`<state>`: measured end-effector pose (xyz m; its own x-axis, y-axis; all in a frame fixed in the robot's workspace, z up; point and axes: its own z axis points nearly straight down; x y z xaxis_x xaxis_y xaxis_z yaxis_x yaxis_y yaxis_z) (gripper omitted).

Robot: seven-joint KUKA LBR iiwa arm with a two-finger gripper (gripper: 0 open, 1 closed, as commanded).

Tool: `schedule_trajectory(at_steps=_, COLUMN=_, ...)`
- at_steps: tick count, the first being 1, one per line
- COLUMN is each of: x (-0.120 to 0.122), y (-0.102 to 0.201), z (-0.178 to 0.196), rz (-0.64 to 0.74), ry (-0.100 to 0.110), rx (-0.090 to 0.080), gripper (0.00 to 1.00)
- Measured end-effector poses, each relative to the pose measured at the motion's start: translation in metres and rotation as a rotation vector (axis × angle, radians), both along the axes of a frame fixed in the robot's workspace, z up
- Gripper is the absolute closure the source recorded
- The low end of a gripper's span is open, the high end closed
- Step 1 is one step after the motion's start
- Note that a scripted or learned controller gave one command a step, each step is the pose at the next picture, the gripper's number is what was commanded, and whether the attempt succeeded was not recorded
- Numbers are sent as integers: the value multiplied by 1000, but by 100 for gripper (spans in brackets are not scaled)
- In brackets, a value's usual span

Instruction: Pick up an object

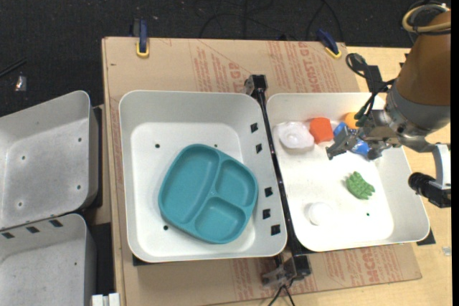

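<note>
- Gripper [349,143] low over right bin [401,226], beside orange block [321,129] and blue object [361,147].
- Fingers: open or closed, cannot tell.
- Teal divided plate [208,192] in left bin [143,154].

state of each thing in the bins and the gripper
teal plate: flat, right way up, in left bin
white cup: on its side, right bin
orange block: resting beside cup
green toy: lying loose
white disc: flat
gripper: low over bin, grip unclear

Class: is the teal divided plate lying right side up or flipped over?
Right side up: the plate shows its three hollow compartments facing upward in the left bin.
</note>
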<state>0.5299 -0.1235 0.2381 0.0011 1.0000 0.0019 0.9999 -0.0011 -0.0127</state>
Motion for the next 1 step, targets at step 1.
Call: schedule_trajectory(at_steps=1, x=2, y=0, z=6, rz=3, ry=-12, rx=-2, gripper=0)
